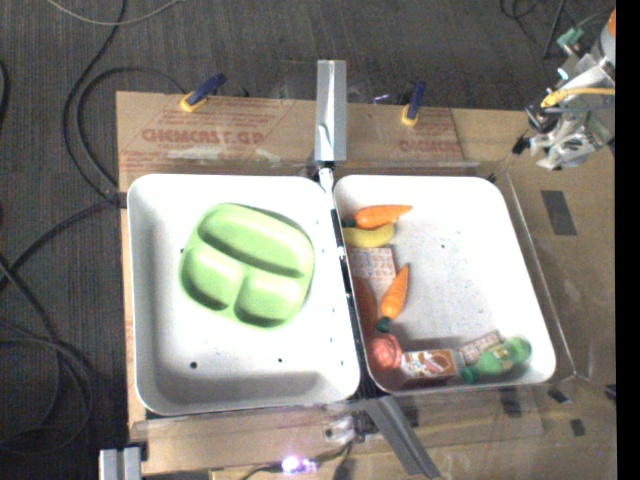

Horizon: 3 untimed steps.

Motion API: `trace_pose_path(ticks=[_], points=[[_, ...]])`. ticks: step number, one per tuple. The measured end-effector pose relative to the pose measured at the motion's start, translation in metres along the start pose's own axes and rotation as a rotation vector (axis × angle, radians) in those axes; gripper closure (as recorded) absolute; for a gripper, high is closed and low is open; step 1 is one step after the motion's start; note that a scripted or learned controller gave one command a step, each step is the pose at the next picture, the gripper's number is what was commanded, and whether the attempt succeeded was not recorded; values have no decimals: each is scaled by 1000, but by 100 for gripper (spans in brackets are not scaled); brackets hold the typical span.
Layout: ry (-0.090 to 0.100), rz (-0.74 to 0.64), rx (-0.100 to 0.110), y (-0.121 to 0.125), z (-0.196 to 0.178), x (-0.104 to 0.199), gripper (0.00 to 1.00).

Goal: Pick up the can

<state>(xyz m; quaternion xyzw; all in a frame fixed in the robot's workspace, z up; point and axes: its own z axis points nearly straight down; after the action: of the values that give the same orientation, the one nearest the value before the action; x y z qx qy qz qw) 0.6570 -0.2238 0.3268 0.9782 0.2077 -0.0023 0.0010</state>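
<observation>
in the right bin's near edge, can (428,363) well apart from jaws (565,143).

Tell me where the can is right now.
The can lies on its side along the near edge of the right bin, between a red toy and a green toy.

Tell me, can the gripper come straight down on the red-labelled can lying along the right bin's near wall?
Probably, but tightly. The gripper is off beyond the right bin, nothing above the red-labelled can. A pink round toy and green toy crowd its ends.
</observation>
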Motion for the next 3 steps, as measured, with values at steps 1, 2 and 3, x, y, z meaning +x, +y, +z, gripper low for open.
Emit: trace_pose_path(ticks=[1, 2, 3], points=[[-1, 32, 3, -5, 174, -5, 100], [0, 213, 1, -1, 74, -1, 100], [1, 138, 4, -61, 8, 1, 100]])
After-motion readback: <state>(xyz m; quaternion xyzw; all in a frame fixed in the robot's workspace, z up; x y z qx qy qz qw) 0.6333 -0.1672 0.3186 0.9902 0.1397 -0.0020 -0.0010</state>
